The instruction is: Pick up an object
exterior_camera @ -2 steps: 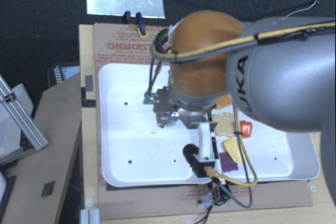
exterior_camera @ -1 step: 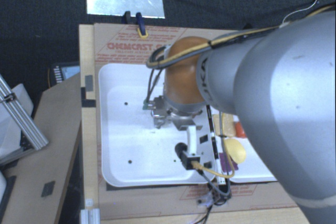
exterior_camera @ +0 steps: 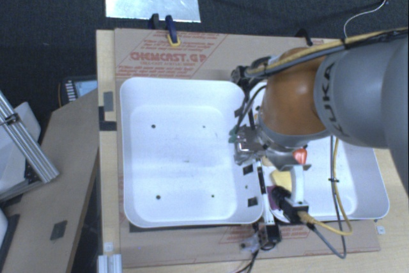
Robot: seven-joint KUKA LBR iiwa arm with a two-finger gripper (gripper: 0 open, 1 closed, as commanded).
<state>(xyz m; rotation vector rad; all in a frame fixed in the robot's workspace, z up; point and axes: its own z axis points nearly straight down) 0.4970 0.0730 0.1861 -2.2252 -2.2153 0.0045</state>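
Smooth white bin [exterior_camera: 179,156], rounded corners, glossy orange band [exterior_camera: 287,102]

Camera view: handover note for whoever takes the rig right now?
Gripper: down at the near-left corner of the right bin, next to the wall it shares with the left bin. The wrist hides most of it, so I cannot tell how it is set or whether it holds anything.
Things: a yellow item, a red-orange one and a purple one lie in the right bin, partly hidden under the arm.
Done: arm lowered into the right bin.
Left: confirm a grasp, then lift; no pick is visible yet.
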